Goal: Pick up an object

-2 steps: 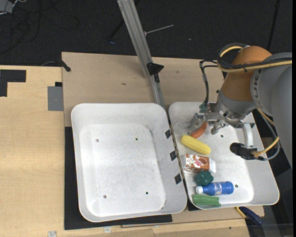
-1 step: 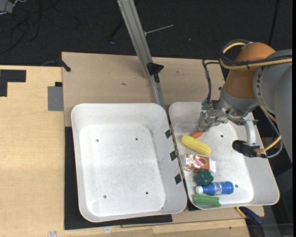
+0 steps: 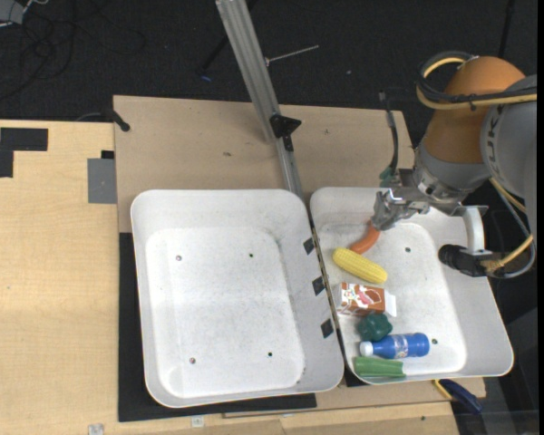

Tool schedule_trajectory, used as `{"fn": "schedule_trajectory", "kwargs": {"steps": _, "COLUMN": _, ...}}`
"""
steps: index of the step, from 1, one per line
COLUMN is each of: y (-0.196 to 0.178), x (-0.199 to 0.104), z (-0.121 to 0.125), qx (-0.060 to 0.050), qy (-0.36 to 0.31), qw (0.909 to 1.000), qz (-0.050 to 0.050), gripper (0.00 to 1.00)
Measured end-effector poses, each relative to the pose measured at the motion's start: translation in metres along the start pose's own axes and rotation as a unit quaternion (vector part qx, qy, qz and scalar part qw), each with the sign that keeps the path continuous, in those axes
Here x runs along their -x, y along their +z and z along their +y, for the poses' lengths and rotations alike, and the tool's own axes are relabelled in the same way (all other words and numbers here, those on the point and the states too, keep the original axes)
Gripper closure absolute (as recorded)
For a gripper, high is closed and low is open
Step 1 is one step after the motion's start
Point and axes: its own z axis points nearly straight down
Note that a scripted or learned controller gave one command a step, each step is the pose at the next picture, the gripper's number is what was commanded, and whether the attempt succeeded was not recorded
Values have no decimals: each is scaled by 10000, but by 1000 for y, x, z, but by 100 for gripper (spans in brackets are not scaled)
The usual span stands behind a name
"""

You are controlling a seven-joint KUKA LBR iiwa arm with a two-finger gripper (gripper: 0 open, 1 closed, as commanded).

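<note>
Gripper point(image 3: 387, 214) over right bin point(image 3: 453, 333), finger state unclear; carrot point(image 3: 365, 240) just beside; corn point(image 3: 360, 265), carton point(image 3: 363, 298), bottle point(image 3: 396, 345) nearer camera.

At centre right of the frame, the metal hand point(image 3: 387, 208) is too small and blurred to tell how its fingers stand, and it covers the upper end of the orange carrot-shaped piece point(image 3: 366, 239). The dark green lump point(image 3: 375, 325) near the lower right is too indistinct to identify. The grey arm point(image 3: 512, 143) is cut by the right edge.
</note>
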Motion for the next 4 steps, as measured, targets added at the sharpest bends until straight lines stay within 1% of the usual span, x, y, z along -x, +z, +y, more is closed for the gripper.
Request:
{"fn": "schedule_trajectory", "kwargs": {"steps": 1, "y": -52, "x": 8, "z": -7, "qx": 6, "qy": 31, "qw": 10000, "qz": -4, "gripper": 100}}
{"fn": "schedule_trajectory", "kwargs": {"steps": 2, "y": -63, "x": 9, "z": -6, "qx": -10, "qy": 24, "qw": 10000, "qz": 0, "gripper": 100}}
{"fn": "schedule_trajectory", "kwargs": {"steps": 3, "y": -70, "x": -43, "z": -10, "qx": -24, "qy": -22, "qw": 10000, "qz": 12, "gripper": 100}}
{"fn": "schedule_trajectory", "kwargs": {"steps": 4, "y": -69, "x": -104, "z": -25, "qx": -33, "qy": -26, "qw": 10000, "qz": 13, "gripper": 100}}
